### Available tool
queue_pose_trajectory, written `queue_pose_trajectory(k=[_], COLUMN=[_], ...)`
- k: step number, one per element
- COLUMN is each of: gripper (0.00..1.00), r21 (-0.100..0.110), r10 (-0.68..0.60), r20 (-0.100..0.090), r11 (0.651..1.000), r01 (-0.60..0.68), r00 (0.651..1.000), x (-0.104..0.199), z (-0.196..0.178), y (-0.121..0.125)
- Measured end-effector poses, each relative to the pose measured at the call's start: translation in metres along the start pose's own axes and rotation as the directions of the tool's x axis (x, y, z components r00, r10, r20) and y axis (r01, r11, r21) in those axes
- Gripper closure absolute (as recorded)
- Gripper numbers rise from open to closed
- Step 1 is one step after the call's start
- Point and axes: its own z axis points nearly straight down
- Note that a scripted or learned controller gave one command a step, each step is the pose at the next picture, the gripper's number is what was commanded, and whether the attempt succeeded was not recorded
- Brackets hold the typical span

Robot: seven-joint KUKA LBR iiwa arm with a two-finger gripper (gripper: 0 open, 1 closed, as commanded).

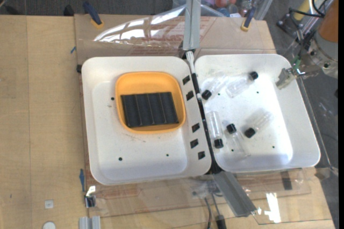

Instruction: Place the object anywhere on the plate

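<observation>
Camera view, single overhead slant. Two white bins sit side by side: the left bin (pixel 102 158) carries an orange plate (pixel 150 81) with a dark ribbed block (pixel 149 109) lying across its middle; the right bin (pixel 301 147) holds several clear plastic bottles with black caps. Bottles noted: one near the top centre (pixel 240 83), one at the divider side (pixel 214 124), one toward the middle (pixel 258 123), and one low down (pixel 235 136), its outline hard to separate from the white floor. The gripper (pixel 285 77) hangs at the right bin's upper right edge, at about two o'clock from the bin's centre; it grips nothing visible, and whether its fingers stand wide or narrow cannot be told at this size. Key relation: the nearest bottle, the top-centre one, lies at about nine o'clock from the gripper, well apart, its long axis running roughly eight to two o'clock with the cap at the two o'clock end. The plate lies farther on at nine o'clock, across the divider. Judgement: no bottle has been picked; the task is not begun. No brand, label or legible writing is found on any item.
</observation>
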Motion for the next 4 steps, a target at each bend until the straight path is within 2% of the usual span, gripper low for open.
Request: queue_pose_trajectory(k=[1,2,3,4], gripper=[1.0,1.0,1.0,1.0], r21=[-0.003,-0.003,-0.002,-0.001], r10=[-0.261,-0.464,-0.649,-0.813], r20=[0.005,0.006,0.008,0.009], r11=[0.965,0.886,0.761,0.583], r01=[0.261,0.464,0.649,0.813], r00=[0.965,0.886,0.761,0.583], x=[-0.004,-0.001,-0.003,-0.034], z=[-0.033,-0.058,-0.136,-0.153], y=[0.026,0.051,0.045,0.031])
